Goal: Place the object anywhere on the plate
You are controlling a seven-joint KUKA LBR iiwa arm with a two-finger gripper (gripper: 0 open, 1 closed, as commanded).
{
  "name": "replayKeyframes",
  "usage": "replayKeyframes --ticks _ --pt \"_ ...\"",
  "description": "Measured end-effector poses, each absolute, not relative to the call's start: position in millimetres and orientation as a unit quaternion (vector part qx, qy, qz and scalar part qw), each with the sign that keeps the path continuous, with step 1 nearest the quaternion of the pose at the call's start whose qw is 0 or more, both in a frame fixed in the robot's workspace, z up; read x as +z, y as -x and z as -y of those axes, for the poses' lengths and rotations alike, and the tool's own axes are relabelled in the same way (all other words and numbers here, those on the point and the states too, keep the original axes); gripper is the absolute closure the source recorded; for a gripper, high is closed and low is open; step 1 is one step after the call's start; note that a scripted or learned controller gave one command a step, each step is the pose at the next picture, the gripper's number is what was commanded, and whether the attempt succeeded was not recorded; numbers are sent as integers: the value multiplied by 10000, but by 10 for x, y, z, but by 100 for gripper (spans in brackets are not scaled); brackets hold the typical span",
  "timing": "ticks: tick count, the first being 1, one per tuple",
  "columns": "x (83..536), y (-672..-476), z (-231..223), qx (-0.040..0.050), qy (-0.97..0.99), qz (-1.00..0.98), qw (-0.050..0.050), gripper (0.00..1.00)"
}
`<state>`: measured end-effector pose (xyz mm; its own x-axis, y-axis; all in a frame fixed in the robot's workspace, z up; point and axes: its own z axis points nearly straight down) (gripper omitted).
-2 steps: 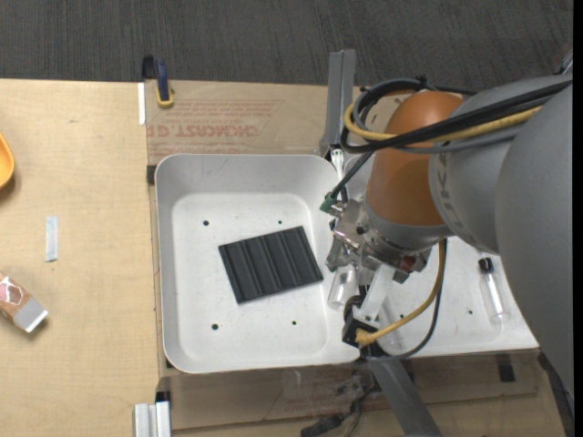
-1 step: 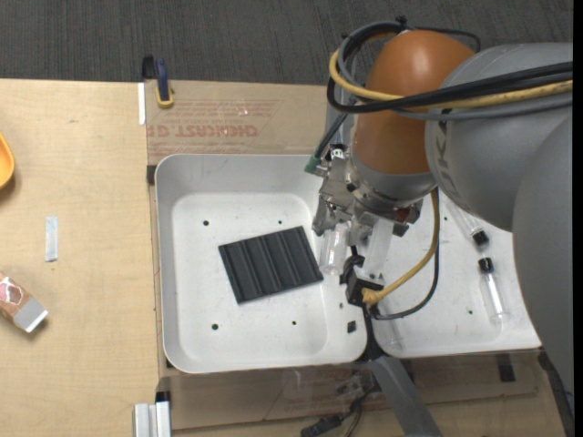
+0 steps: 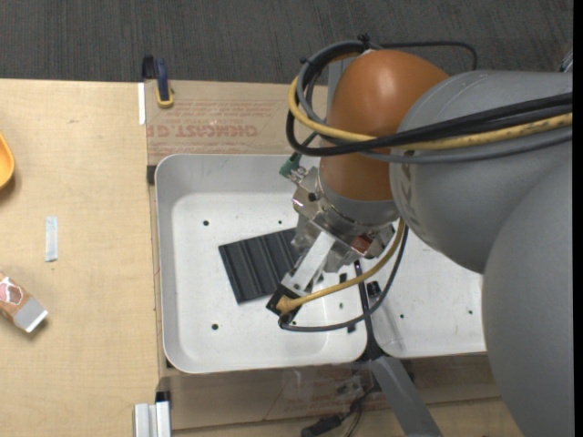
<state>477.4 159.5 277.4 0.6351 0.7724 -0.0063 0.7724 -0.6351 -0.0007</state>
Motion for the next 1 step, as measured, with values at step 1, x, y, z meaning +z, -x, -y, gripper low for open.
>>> replayKeyframes --ticks 1 --pt "2667 -4772 -2259 -31 -8656 -5008 8 100"
